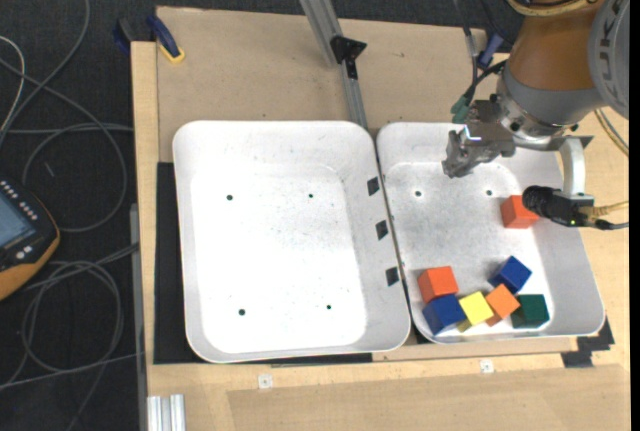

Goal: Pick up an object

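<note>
- The grey arm with its orange band reaches in from the right edge of the camera view and ends over the far part of the right bin.
- The tool sits above the bin's upper middle floor, dark and compact; whether it is released or clenched cannot be told from this angle, and nothing shows in its grasp.
- An orange block lies alone on the right side of the right bin, near the tool but apart from it, touching or just beside a black cable plug that hangs off the arm.
- The other blocks cluster at the near right corner of the same bin, well apart from the tool.
- In that cluster an orange cube sits at the left, with a blue cube just in front of it.
- A yellow cube lies beside the blue cube, and a smaller orange cube presses against the yellow one.
- A second blue block sits just behind that group, and a dark green cube lies at the right end against the bin's near wall.
- The left bin lies beside the right one on the wooden table.
- A slanted metal rail crosses the table toward the gap between the bins.
</note>
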Available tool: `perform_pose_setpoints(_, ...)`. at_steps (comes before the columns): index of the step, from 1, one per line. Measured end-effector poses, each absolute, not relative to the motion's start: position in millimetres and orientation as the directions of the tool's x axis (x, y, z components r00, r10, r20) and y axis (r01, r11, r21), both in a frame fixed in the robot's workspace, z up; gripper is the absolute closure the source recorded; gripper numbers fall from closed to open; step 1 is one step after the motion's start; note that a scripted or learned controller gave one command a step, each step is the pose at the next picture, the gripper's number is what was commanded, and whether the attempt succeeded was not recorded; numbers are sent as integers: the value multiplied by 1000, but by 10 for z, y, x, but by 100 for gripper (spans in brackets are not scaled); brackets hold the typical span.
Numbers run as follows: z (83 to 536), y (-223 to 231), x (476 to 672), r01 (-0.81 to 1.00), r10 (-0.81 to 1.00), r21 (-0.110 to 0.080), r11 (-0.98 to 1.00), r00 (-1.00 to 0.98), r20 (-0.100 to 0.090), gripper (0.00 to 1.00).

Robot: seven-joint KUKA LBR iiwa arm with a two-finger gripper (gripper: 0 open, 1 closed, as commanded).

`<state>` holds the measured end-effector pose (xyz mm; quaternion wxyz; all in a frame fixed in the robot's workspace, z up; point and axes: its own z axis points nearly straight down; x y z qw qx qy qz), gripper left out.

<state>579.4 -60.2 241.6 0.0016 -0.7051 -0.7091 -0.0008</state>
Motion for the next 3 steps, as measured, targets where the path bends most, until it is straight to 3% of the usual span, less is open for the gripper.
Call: perform_pose_setpoints(3,2314,881,5224,1000,1000,-4,6,-6,3,100)
